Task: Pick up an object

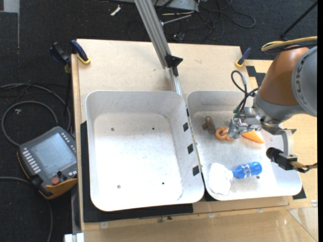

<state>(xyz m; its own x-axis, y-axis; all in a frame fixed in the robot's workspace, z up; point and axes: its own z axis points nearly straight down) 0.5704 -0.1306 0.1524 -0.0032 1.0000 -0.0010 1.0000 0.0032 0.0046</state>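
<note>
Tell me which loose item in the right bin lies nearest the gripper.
The orange ring, right beside the gripper. The small brown piece, orange wedge, blue bottle and white cloth lie farther off.

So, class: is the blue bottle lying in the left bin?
No. The blue bottle lies in the right bin, beside a white cloth.

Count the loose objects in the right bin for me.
5: brown piece and orange ring by the gripper, orange wedge, blue bottle, white wad. The arm may hide more.
</note>
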